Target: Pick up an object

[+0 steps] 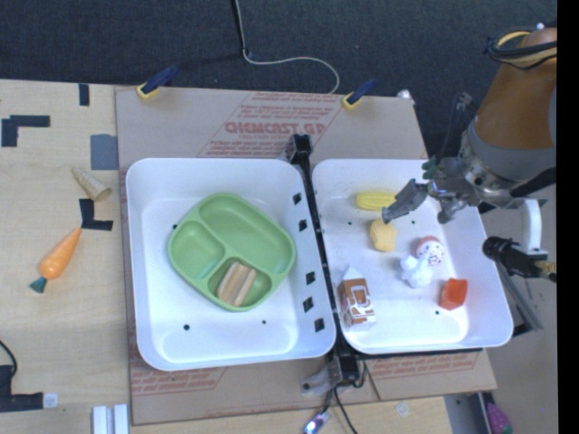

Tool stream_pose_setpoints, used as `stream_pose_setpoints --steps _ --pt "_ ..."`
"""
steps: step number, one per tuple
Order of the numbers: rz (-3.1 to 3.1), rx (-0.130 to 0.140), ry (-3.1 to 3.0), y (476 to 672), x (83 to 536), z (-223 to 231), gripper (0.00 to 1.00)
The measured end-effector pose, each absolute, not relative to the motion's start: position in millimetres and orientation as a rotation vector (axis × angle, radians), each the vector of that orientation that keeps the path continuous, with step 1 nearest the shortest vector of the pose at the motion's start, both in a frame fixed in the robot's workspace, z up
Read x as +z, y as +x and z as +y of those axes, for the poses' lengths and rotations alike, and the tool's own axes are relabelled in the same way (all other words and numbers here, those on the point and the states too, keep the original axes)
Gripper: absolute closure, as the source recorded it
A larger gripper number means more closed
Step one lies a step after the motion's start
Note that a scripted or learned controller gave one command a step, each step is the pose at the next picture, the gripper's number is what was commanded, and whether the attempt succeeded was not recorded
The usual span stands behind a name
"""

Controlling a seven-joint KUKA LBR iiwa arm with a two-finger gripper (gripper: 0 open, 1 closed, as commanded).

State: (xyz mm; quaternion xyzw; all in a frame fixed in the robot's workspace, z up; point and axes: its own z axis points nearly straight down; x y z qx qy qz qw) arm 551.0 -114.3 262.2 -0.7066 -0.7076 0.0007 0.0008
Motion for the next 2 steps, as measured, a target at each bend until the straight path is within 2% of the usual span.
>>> stream_pose_setpoints --steps 1,2 --pt "-2.223 0.003 -2.217 551.0 271.9 -113.8 1.00" --pt "-2.220 0.010 -2.207 532.3 178.2 -51.2 1.00"
